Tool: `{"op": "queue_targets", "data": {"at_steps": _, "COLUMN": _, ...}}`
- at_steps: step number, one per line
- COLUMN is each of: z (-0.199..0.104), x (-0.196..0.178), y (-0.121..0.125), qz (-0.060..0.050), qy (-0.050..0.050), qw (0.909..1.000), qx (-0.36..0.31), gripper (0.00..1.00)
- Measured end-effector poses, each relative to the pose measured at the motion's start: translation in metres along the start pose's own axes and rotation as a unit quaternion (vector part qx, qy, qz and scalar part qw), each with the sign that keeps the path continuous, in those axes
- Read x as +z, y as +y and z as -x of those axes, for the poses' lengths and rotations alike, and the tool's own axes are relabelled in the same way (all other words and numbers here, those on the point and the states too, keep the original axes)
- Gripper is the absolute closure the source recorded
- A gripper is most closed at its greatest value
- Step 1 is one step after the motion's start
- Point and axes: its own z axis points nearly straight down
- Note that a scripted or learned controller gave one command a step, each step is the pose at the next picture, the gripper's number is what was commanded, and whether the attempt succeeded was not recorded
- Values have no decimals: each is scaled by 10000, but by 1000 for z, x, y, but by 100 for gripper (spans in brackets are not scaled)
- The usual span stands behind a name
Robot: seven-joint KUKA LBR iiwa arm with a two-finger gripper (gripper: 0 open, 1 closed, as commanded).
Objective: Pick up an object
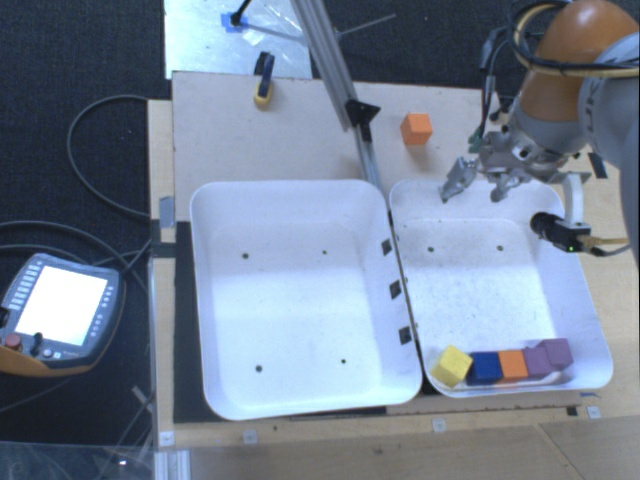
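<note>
The row of small coloured cubes, candidates for the pick, lies along the near wall of the right-hand shallow white bin (575, 313). From left to right it comprises a yellow cube (452, 365), a blue cube (486, 367), an orange cube (513, 364) and two purple cubes (549, 355). The cubes touch or nearly touch one another; the yellow one sits slightly turned at the left end, towards the bin's near left corner. The row's long axis runs left to right, parallel to the near wall.

The end effector (479, 182) hangs over the far edge of the same bin, below the orange band of the grey arm. Its two fingers stand apart, and nothing is visible between them.

The governing relation: the row lies well apart from the end effector, almost directly towards the near side and lower, across the full depth of the bin. The blue cube is most nearly in line with it.

A further loose orange cube (417, 128) rests on the worktop (300, 128) beyond the bins, to the left of the end effector and nearer to it than the row.

Judgement: a descent on the row would require fingers closing across its short axis, since neighbouring cubes block the sides. The yellow end cube offers one free side.
</note>
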Motion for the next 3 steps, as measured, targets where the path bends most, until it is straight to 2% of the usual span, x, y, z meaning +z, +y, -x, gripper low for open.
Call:
{"op": "queue_targets", "data": {"at_steps": 1, "z": -64, "x": -66, "y": -16, "qz": 35, "qy": 17, "qw": 10000, "qx": -28, "gripper": 0}}
{"op": "queue_targets", "data": {"at_steps": 2, "z": -57, "x": -135, "y": -3, "qz": 49, "qy": 0, "qw": 10000, "qx": 0, "gripper": 0}}
{"op": "queue_targets", "data": {"at_steps": 3, "z": -51, "x": -63, "y": -57, "qz": -47, "qy": 8, "qw": 10000, "qx": 39, "gripper": 0}}
